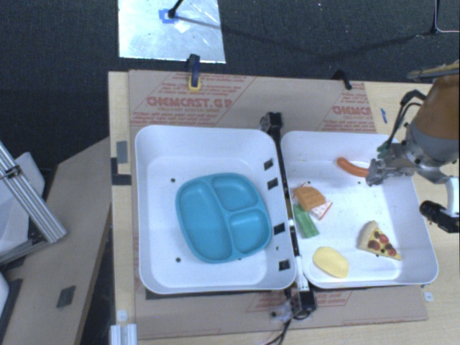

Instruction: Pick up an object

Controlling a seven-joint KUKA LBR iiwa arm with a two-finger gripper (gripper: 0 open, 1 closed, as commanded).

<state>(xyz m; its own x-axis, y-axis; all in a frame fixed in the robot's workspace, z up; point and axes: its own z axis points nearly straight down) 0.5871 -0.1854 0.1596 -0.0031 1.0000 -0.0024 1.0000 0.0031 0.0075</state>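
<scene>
The right bin (413, 214) holds several toy foods: an orange sausage (352, 167) at the back, an orange wedge (310, 196) with a small red-and-white piece (321, 210) beside it, a green stick (305, 221), a yellow lump (330, 261) at the front and a pizza slice (378, 240). My gripper (379, 171) hangs over the back right of this bin, just right of the sausage. Nothing shows between its tips.
The left bin (154, 192) contains a blue sectioned plate (223, 216). A black divider with clips (280, 192) runs between the bins. The arm's grey body and orange band (438, 117) reach in from the right. Cardboard (187, 99) lies under both bins.
</scene>
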